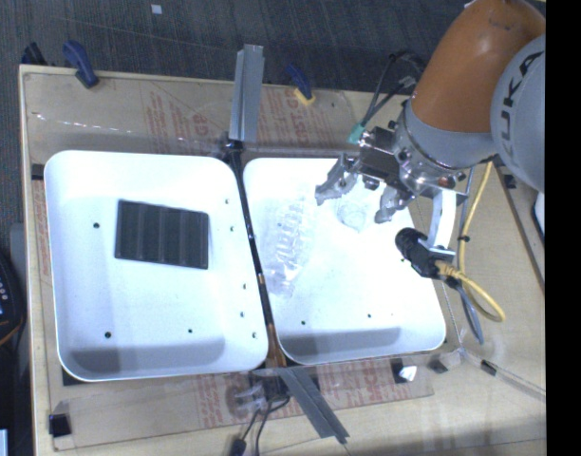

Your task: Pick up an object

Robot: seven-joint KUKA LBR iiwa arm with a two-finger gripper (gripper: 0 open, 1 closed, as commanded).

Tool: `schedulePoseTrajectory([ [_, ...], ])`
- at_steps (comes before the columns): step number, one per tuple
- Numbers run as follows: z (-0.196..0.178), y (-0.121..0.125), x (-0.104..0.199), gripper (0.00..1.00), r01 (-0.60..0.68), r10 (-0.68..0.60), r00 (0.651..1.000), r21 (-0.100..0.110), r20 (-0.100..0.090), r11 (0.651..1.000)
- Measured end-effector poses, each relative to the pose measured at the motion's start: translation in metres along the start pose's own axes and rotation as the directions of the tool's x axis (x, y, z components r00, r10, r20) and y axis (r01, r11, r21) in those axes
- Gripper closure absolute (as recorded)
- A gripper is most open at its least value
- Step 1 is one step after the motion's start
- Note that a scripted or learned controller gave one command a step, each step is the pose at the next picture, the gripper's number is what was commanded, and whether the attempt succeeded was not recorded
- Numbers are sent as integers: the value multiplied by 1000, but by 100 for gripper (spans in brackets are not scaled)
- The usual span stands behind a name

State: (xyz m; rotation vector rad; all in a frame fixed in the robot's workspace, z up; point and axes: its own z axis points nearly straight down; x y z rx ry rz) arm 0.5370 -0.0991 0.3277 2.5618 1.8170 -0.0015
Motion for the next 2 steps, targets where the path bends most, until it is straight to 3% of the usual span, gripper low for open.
schedulePoseTrajectory([
  [1, 18, -19, -31, 0, -115, 115, 993, 4, 1, 993],
  [2, 99, -24, -25, 0, -298, 298, 955, 5, 2, 955],
])
